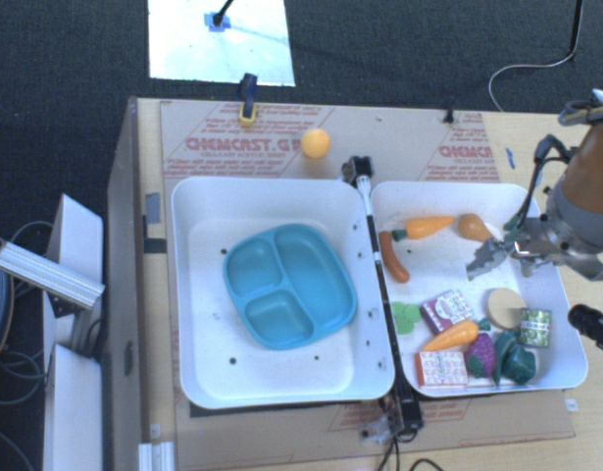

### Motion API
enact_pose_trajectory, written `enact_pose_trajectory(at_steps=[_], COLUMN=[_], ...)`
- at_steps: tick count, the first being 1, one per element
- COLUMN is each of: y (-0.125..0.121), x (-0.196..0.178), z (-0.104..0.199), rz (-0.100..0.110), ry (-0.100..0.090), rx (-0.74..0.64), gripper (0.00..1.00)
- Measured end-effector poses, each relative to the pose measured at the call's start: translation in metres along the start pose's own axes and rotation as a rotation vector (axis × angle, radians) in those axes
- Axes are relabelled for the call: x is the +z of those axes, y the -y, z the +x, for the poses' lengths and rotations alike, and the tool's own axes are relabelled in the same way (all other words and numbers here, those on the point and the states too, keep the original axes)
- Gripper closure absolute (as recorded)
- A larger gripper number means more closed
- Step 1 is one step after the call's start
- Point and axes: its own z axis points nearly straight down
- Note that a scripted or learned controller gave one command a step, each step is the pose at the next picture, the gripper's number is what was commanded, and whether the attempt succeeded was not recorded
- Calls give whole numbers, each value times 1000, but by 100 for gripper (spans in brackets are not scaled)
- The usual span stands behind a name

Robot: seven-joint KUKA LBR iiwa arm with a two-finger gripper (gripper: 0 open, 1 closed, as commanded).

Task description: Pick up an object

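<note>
The arm reaches in over the table's right edge, and its jaws (487, 256) hang apart with nothing between them above the right bin (572, 346), over bare floor just below the far carrot (427, 227) and the tan pear-shaped toy (472, 227). A red sausage (392, 257) lies near that bin's left wall. Toward the near edge sit a maroon box (444, 311), a pale round disc (505, 307), a second carrot (450, 336), a patterned carton (440, 368) and purple grapes (482, 355). The left bin (198, 361) holds a blue divided plate (288, 285). An orange ball (315, 143) rests on the table near its far edge.
</note>
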Motion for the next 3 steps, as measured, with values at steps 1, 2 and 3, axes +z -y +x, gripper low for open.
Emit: enact_pose_trajectory(at_steps=[1,2,3], y=[-59,-121,-149], x=[64,71,127], z=[37,43,50], rz=[1,-1,-9], ry=[0,0,4], rx=[0,-1,1], gripper=[0,0,0])
